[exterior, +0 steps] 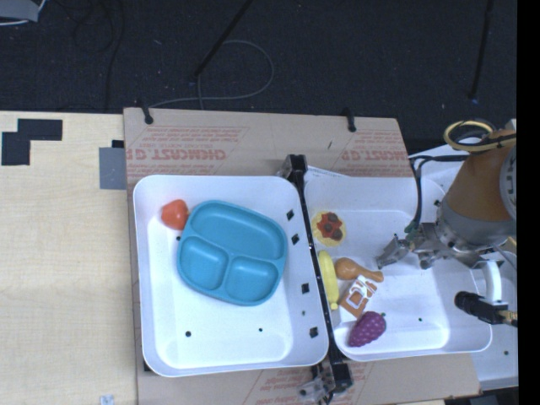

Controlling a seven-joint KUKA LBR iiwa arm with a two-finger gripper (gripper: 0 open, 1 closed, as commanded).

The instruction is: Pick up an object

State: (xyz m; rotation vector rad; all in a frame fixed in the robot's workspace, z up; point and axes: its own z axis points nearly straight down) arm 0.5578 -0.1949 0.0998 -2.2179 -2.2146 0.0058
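**Arm hangs over the right bin, toy food lying along its left wall**

Two shallow white bins sit side by side on a cardboard-covered bench. The left bin holds a blue divided plate near its middle, tilted slightly, and an orange-red tomato just beside the plate's far left corner.

The right bin carries the small objects, all gathered toward its left wall. Farthest is a round yellow pastry with dark red filling. Nearer lies a yellow banana along the wall, with a brown chicken drumstick just to its right. An orange-and-white carton lies just below the drumstick, close beside the banana's near end. A purple bunch of grapes sits nearest, at the bin's near left part.

The grey arm with its orange band reaches in from the right. The gripper hangs over the right bin's middle, to the right of the drumstick and apart from it. Whether it is spread or closed cannot be told at this angle, and no object is seen in it.
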